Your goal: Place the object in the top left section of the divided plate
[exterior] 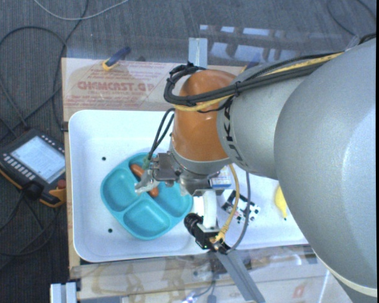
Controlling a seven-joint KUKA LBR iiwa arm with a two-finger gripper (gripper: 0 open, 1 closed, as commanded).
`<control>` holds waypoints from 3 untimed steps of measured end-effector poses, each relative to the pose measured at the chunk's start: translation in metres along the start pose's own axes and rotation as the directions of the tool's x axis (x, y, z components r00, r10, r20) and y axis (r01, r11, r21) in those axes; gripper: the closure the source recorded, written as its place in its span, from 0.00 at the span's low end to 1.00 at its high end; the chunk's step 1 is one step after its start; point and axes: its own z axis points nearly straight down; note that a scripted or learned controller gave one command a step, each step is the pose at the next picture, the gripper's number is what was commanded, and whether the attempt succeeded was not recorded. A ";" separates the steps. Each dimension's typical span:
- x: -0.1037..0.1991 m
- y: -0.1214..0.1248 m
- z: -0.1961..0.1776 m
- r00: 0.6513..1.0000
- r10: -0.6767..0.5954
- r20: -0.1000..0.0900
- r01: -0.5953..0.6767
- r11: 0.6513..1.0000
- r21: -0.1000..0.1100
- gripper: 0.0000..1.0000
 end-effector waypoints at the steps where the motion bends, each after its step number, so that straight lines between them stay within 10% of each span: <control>1: 0.000 0.000 -0.007 1.000 0.000 0.001 0.000 1.000 0.005 1.00; 2: -0.029 0.012 0.001 0.999 0.032 -0.001 -0.032 0.999 0.000 1.00; 3: -0.033 0.051 -0.001 0.970 -0.244 0.002 0.244 0.970 -0.003 1.00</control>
